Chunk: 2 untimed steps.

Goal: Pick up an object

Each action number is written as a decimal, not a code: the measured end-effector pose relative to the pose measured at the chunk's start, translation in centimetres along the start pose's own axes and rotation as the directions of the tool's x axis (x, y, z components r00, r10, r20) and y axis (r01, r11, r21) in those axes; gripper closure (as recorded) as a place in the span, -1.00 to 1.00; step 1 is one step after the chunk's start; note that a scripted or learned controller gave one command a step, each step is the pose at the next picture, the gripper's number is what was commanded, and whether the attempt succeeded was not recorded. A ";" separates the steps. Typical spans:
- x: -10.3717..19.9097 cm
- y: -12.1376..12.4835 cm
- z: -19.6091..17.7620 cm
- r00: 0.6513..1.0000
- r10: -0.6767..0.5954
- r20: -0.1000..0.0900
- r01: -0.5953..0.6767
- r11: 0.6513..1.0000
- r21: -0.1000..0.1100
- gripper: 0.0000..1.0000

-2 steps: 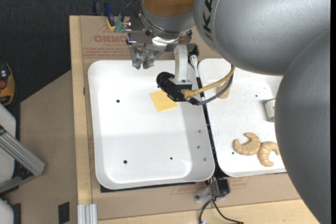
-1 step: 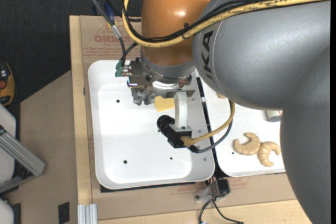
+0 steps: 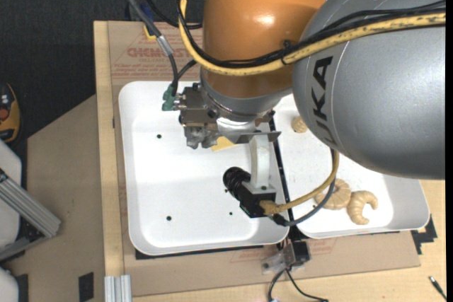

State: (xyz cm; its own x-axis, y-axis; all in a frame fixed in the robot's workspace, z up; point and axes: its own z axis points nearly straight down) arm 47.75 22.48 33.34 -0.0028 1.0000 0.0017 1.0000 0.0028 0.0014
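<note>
We note a tan croissant-shaped object (image 3: 356, 205) lying in the right bin (image 3: 396, 223), lower right of the frame, with a smaller tan piece (image 3: 300, 125) above it near the divider. The gripper (image 3: 205, 131) hangs over the left bin (image 3: 152, 173), mid-frame; we cannot tell its state. A yellowish scrap (image 3: 224, 143) shows beneath.

Two shallow white bins sit side by side — the left bin (image 3: 152, 173) and the right bin (image 3: 396, 219). One arm (image 3: 297, 46) reaches over them. In the right bin, two tan pieces show: a curved croissant-like one (image 3: 356, 203) and a small lump (image 3: 301, 125) — partly hidden. One yellow scrap (image 3: 223, 143) peeks out below the wrist.
</note>
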 end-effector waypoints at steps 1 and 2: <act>0.1 0.2 -0.8 1.000 0.000 0.001 0.000 1.000 0.000 1.00; 0.1 0.2 -1.8 1.000 -0.001 0.000 0.001 1.000 -0.002 1.00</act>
State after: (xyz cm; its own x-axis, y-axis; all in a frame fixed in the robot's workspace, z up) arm 47.95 22.60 35.17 -0.0038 1.0000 0.0015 1.0000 0.0037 0.0031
